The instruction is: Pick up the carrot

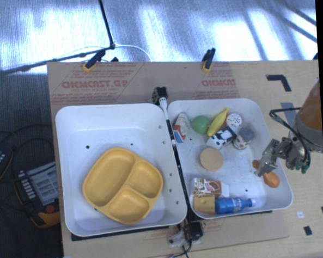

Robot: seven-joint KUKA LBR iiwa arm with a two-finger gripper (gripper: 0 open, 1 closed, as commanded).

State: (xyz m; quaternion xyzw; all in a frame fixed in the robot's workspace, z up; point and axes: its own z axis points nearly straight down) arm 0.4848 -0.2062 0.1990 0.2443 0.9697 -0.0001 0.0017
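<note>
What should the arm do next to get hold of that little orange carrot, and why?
Probably a short drop straight down onto the carrot. The gripper hangs just above it at the right bin's right edge, close to the wall, and nothing shows between its fingers, so the grasp is not yet made.

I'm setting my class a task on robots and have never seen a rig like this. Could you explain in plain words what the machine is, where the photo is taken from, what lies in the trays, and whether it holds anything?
The photo comes from one fixed camera above a bench, looking down at a slant. The grey arm with its gripper reaches in from the right.

Two shallow white bins sit side by side. The left bin holds a yellow divided plate. The right bin holds small toys: a banana, a green ball, a blue bottle, a tan disc and an orange carrot.

The gripper is just above the carrot, by the bin's right edge. I cannot tell whether it grips anything.
</note>
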